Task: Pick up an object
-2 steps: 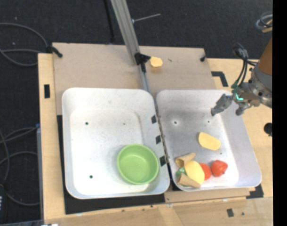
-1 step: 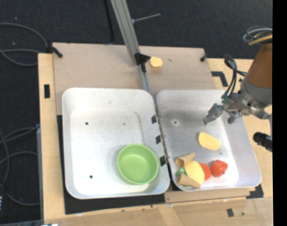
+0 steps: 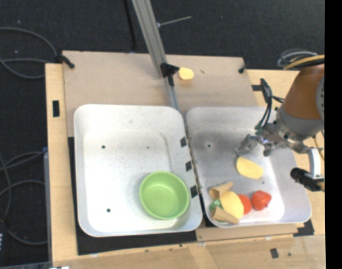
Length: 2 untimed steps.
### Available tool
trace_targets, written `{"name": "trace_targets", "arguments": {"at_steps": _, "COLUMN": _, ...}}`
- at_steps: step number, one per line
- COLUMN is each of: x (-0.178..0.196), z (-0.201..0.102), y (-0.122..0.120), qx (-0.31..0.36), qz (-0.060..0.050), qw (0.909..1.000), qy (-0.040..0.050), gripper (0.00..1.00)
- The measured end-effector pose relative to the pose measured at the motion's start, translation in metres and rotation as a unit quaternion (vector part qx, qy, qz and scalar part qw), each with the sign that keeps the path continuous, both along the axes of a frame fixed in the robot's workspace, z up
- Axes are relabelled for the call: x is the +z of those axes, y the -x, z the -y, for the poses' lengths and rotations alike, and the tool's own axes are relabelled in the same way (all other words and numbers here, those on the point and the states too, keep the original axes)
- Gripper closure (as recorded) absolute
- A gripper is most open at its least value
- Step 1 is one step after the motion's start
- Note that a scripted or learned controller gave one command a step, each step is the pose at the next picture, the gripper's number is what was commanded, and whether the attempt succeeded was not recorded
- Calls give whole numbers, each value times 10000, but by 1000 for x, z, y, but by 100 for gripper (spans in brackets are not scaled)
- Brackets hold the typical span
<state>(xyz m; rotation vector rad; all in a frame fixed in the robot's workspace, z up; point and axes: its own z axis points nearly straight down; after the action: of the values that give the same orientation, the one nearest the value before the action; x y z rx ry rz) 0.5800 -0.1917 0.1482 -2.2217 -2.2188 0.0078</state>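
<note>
**Pale yellow piece lies free in the right bin as the arm hovers beside it**

The yellow piece (image 3: 249, 167) rests flat on the floor of the right bin (image 3: 216, 128), just below and to the right of the gripper (image 3: 250, 145), whose fingers look spread and hold nothing; whether a tip touches the piece cannot be told. This reads as the approach step, with no grasp made. The next move would seem to call for centring over the piece, lowering, then closing. Nearer the bin's front wall sit a red tomato-like item (image 3: 261, 199), a yellow fruit (image 3: 231, 204) and a tan cone (image 3: 220, 191). The left bin (image 3: 104, 133) carries a green bowl (image 3: 164, 195); a small yellow object (image 3: 186, 73) lies on the worktop (image 3: 115, 77) behind.
</note>
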Motion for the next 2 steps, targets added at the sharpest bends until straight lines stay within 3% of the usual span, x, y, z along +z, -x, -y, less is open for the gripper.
{"name": "trace_targets", "arguments": {"at_steps": 1, "x": -50, "z": 2, "y": 1, "qx": -2, "qz": 16, "qw": 10000, "qy": 5, "gripper": 0}}
{"name": "trace_targets", "arguments": {"at_steps": 2, "x": -36, "z": 2, "y": -1, "qx": -20, "qz": 47, "qw": 10000, "qy": -3, "gripper": 100}}
